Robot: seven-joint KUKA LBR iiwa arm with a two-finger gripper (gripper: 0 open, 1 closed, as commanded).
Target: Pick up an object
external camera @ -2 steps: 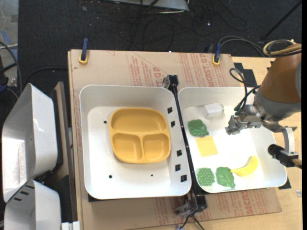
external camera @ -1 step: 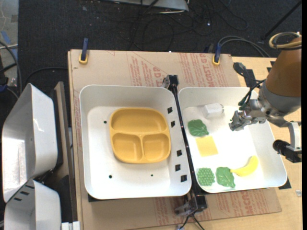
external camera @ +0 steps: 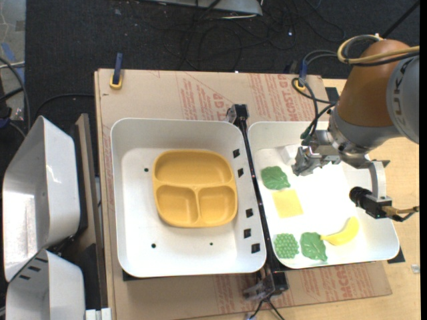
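The gripper (external camera: 303, 163) is hanging over the top left part of the right bin (external camera: 380, 209); whether it is open or closed cannot be told from up here; nothing is showing in its grip.

A green leafy piece (external camera: 274, 177) is lying just below and to the left of the gripper, very near it, maybe touching; a flat yellow square (external camera: 288, 204) is lying a bit lower, below the leafy piece and apart from the gripper; a yellow banana (external camera: 342, 233) is resting near the bottom right of the bin, well apart from the gripper; a second green leafy piece (external camera: 312, 245) is sitting just left of the banana; a bumpy green piece (external camera: 286, 245) is sitting beside that one, near the bottom left corner.

In the left bin (external camera: 127, 199) a yellow tray (external camera: 195, 187) with three parts is lying in the middle; the grey arm (external camera: 373, 105) with its orange band is reaching in from the right, above the right bin.
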